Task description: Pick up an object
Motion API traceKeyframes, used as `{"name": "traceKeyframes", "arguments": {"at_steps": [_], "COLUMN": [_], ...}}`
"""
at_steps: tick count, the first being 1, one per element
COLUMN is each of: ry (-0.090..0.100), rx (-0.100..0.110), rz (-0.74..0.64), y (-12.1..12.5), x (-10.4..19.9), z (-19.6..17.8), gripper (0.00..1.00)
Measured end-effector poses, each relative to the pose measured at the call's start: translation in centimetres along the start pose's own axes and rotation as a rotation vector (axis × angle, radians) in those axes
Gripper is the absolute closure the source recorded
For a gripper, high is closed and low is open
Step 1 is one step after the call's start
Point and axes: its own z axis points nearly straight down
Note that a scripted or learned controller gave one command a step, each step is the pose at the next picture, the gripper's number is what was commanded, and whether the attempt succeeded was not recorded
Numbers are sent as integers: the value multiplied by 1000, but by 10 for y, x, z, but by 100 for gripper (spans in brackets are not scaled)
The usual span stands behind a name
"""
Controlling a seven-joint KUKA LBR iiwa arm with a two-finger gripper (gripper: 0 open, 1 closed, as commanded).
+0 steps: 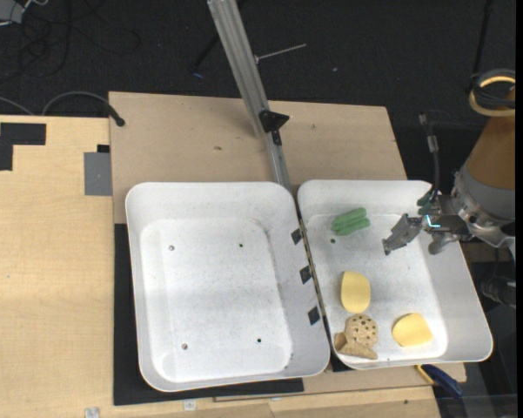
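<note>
The right bin (457,307) holds a green ridged piece (350,222) near its far left, a pale yellow oval (355,291) in the middle, a yellow rounded block (412,329) at the front, and a brown speckled cookie-like piece (358,334) at the front left. My gripper (419,236) hovers over the bin's right side, to the right of the green piece, with its two fingers spread apart and nothing between them.
The left bin (148,233) lies beside the right one, with black clips along the shared edge (303,273). A slanted metal rail (244,68) rises behind the bins. The wooden bench (43,259) extends to the left.
</note>
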Motion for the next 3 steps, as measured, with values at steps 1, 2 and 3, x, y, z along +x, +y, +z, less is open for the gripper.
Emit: {"name": "traceKeyframes", "arguments": {"at_steps": [1, 2, 3], "ry": [-1, 0, 0], "rx": [-5, 0, 0], "rz": [2, 3, 4], "y": [1, 0, 1], "x": [-1, 6, 12], "z": [-3, 43, 88], "gripper": [0, 0, 0]}}
